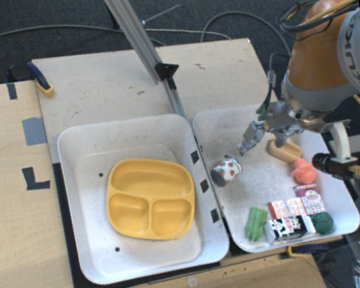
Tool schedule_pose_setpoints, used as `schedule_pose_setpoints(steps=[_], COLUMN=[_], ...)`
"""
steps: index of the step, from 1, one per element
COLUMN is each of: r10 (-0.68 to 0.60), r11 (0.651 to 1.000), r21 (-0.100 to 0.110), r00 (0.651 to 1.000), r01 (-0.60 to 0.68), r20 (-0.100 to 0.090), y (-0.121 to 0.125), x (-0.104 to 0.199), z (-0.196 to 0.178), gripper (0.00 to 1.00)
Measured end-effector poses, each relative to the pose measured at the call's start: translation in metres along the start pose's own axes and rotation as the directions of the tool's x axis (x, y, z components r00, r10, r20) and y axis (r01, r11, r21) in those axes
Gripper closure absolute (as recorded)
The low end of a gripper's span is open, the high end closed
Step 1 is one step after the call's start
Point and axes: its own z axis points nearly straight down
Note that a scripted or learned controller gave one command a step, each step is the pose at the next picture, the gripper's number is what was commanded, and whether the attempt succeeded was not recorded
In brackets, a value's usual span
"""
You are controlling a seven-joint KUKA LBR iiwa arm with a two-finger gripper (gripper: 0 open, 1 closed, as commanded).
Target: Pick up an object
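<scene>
As the camera view looks down on the table (pixel 107 83), the gripper (pixel 256 135) hangs above the right bin (pixel 231 120), near its upper part. Its fingers (pixel 248 141) seem spread apart with nothing between them, so I judge that no object is picked yet.

The things to choose from lie in this same bin. A small white and brown round toy (pixel 226 170) sits just left and below the gripper, close to the wall between the bins. A tan piece (pixel 285 151) and a pink toy (pixel 303 172) lie to the right, under the wrist. Along the lower edge are a green object (pixel 256 223), small printed boxes (pixel 295 207) and a dark green ball (pixel 323 222).

The left bin (pixel 79 157) holds a yellow divided plate (pixel 150 198).

In my judgement the task is at its early part: descent, closing and lifting all remain.
</scene>
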Motion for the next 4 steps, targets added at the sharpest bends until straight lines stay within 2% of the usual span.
schedule_pose_setpoints(steps=[1, 2, 3, 4], r10=[0.0, 0.001, 0.002, 0.001], r11=[1.0, 1.0, 1.0, 1.0], r21=[0.0, 0.007, 0.006, 0.0], r00=[1.0, 1.0, 1.0, 1.0], r01=[0.0, -0.001, -0.002, -0.001], r20=[0.0, 0.0, 0.0, 0.001], y=[0.0, -0.002, -0.007, -0.007], x=[0.0, 0.001, 0.003, 0.003], z=[0.0, 0.065, 0.129, 0.141], gripper=[0.0, 0.0, 0.0, 0.0])
